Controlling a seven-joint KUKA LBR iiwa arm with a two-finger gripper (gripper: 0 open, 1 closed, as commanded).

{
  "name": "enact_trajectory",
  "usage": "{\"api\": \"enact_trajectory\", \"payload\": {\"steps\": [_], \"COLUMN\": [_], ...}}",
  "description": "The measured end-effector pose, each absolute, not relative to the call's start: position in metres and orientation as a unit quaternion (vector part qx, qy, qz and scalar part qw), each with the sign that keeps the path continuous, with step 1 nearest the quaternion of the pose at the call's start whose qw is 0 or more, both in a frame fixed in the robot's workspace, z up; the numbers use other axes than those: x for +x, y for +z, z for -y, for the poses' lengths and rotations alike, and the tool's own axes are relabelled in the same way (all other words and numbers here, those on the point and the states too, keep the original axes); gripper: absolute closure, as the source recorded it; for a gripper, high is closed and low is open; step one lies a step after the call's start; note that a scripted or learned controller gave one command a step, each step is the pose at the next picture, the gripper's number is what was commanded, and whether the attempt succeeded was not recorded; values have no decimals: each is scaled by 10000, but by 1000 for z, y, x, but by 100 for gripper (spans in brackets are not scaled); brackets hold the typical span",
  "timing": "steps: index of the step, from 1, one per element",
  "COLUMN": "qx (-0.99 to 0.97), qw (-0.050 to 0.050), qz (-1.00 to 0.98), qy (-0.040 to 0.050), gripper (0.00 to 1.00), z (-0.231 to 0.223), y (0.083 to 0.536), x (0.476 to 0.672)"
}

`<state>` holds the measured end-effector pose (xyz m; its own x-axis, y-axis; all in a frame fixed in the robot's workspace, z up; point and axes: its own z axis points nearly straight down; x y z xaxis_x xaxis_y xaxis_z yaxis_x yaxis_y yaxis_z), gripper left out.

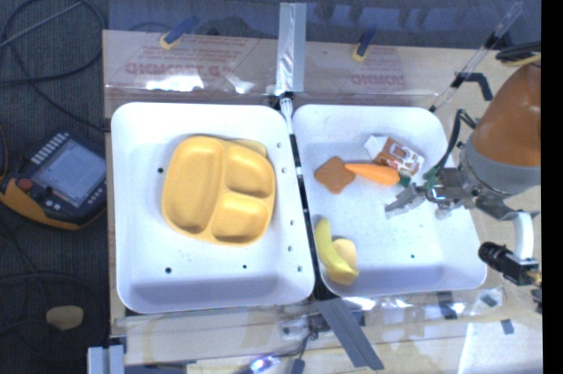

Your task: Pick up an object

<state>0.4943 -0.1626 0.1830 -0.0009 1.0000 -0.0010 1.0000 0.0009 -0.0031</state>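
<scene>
A: Biggest stuff first?

B: The bench (123,64), light wood w/ clear plastic sheeting taped over its far part. On it, two white bins side by side. Left bin (132,275) has a yellow divided tray (220,189) lying about in the middle — three compartments.

A: And the right bin (457,271)?

B: That's where the arm (515,130) comes in from the right, orange band above the wrist. The gripper (402,200) sits low over the bin's middle-right, pointing left. Its fingers look a little spread, tips apart, nothing between them.

A: Objects in there?

B: Banana (334,251) at the near-left corner, against the bin wall. Then a carrot (373,173) lying roughly level across the far-middle, green end toward the gripper, just beside the fingertips — can't tell if it's touching. A brown cookie-like piece (332,175) sits at the carrot's left tip, touching or overlapping it. Behind the carrot, a small white-and-red packet (398,157), tilted.

A: Anything off the bench?

B: A handheld controller (60,183) w/ a grey screen on the dark carpet at left, cables around it.
</scene>
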Motion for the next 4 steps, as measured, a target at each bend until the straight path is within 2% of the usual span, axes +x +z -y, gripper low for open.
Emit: {"api": "enact_trajectory", "payload": {"steps": [1,2,3,4], "qx": [-7137,-6602,-6616,-6595], "qw": [16,-76,-77,-79], "qz": [7005,7511,7498,7516], "qy": [5,-16,-34,-51], "gripper": [0,0,0,0], "z": [182,146,100,112], "y": [136,93,93,93], "x": [551,632,584,533]}}
